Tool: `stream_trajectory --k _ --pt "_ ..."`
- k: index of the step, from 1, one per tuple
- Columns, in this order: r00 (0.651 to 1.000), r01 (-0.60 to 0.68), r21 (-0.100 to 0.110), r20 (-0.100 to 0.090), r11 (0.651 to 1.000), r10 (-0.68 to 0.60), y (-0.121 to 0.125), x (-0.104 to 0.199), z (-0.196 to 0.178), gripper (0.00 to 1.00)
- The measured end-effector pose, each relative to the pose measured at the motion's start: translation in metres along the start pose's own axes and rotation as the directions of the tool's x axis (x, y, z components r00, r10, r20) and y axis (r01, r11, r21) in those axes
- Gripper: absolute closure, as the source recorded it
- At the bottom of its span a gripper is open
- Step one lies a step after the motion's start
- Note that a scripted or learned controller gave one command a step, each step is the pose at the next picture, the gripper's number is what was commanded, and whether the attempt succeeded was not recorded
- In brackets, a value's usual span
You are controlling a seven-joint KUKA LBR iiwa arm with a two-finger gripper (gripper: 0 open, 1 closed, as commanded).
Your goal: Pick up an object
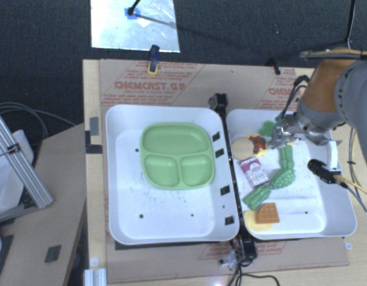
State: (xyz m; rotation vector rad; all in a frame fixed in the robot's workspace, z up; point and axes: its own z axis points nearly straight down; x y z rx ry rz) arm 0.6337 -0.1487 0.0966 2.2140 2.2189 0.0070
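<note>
Tool (279, 134) low in right bin (335, 219) near its far edge, over the red-yellow toy (255, 143), apparently lining up a pick; finger gap cannot be told.

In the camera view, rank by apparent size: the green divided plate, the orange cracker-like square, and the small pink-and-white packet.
1. Green divided plate, by far the largest.
2. and 3. Orange square and pink-and-white packet look about alike, too close to rank.

A robotics lab: bench (189, 76) with bins (121, 219), aluminium framing (16, 165).
</note>
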Motion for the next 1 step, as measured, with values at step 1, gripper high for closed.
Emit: stream_trajectory --k 1 --pt "1.000 -0.003 -0.002 0.003 1.000 0.003 -0.0105 -0.0340 -0.0748 1.00"
